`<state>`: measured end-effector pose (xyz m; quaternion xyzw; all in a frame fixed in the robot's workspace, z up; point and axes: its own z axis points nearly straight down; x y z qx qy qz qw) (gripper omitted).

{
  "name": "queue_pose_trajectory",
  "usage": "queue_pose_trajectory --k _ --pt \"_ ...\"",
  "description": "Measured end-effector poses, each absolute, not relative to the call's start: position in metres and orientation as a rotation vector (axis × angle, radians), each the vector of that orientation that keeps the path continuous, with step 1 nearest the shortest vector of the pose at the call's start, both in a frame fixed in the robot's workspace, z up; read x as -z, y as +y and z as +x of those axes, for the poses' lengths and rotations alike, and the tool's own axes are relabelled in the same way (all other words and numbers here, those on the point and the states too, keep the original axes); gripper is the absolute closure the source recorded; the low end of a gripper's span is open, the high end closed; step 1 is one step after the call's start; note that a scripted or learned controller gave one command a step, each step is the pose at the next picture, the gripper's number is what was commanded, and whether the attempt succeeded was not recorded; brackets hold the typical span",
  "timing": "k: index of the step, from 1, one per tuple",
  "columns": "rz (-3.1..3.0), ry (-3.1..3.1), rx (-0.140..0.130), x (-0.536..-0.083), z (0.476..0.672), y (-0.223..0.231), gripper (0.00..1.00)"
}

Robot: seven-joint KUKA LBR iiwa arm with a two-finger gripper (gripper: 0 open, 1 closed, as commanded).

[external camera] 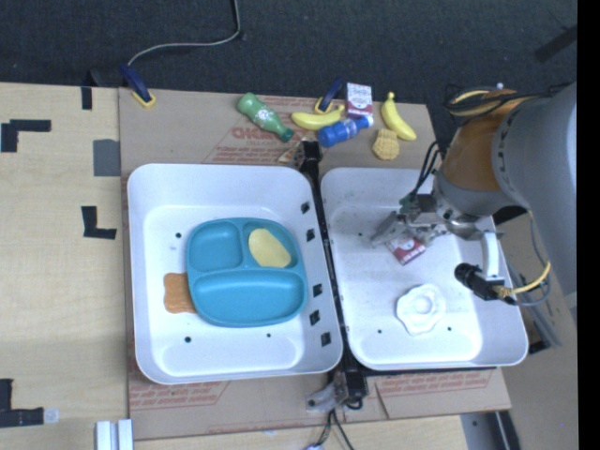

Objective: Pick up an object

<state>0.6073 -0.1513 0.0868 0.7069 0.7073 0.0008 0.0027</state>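
In the right bin (487, 345), a small red and white packet (409, 250) lies near the middle, with a white fried-egg toy (418, 308) closer to the front. My gripper (398, 232) hangs low over the right bin, directly above and just left of the packet; whether it touches the packet is unclear. The left bin (159, 204) holds a blue divided plate (246, 284) with a yellow piece (270, 247) in its upper right compartment. An orange toast slice (175, 293) pokes out from under the plate's left edge.
Behind the bins on the cardboard lie a green bottle (264, 115), two bananas (316, 118) (397, 118), a blue bottle (339, 132), a small carton (359, 97) and a yellow waffle piece (385, 143). The arm's grey body (534, 157) looms over the right bin's right side.
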Motion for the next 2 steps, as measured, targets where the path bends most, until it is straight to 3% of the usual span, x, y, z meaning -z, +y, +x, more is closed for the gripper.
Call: queue_pose_trajectory --k 1,2 --pt "2.216 2.219 -0.002 -0.096 0.607 -0.151 1.00" --pt "2.218 2.224 -0.002 -0.185 0.622 -0.080 1.00"
